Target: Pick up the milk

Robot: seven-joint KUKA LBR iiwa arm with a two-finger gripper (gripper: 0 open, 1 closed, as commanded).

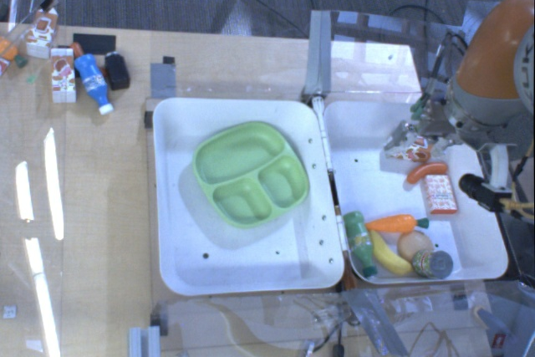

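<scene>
- Gripper (415,130) sits low in the upper part of the right bin (368,117), at the right of the frame; whether it is apart or together cannot be told from this slanted view.
- Just beneath and touching or nearly touching it lies a small carton with white and red print, likely the milk (411,150), tilted on the bin floor; not clearly clamped.
- Arm (495,54): grey body with a glossy orange band, entering from the right edge.
- Right bin, shallow white plastic, also holds: a red-orange sausage (426,172) just below the carton; a flat pink-red box (440,195) below that; an orange carrot (393,223) with a green tip; a yellow banana (386,254); a green bottle (359,234) along the left wall; a pale round onion-like piece (412,245); a tin can (433,264) in the lower corner.
- Left bin (171,180), same white plastic, holds a light green divided plate (250,173) with three compartments.
- Upper left of the frame, on the wooden bench (84,221): a blue bottle (92,83) with a white cap, small cartons (63,76) beside it, and a black block (116,70).
</scene>
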